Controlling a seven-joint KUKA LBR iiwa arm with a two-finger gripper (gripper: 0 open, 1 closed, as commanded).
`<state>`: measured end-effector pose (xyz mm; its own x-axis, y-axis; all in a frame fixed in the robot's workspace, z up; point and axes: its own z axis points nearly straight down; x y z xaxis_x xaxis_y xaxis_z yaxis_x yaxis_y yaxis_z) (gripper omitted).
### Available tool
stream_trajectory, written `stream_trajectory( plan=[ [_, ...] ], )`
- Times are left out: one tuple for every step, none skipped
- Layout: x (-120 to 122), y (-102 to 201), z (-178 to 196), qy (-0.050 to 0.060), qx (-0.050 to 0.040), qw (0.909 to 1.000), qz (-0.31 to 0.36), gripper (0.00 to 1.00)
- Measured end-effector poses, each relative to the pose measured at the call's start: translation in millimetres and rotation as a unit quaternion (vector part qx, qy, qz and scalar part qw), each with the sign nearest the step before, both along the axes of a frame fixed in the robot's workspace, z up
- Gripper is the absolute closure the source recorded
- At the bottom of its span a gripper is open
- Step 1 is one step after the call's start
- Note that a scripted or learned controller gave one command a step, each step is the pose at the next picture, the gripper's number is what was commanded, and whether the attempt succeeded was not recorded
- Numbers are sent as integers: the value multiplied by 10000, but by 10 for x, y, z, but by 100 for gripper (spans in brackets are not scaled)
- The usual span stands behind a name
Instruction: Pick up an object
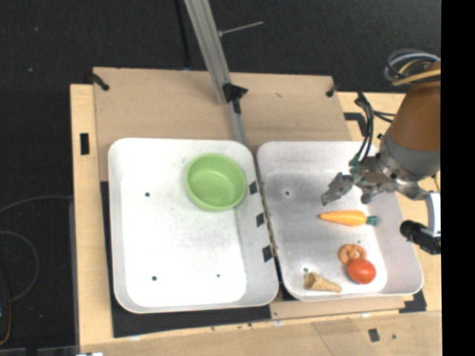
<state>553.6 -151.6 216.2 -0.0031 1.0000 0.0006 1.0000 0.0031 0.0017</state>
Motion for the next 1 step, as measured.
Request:
stream_trajectory(
  plan=[
    [1,0,0,-3,2,10000,-6,0]
  ],
)
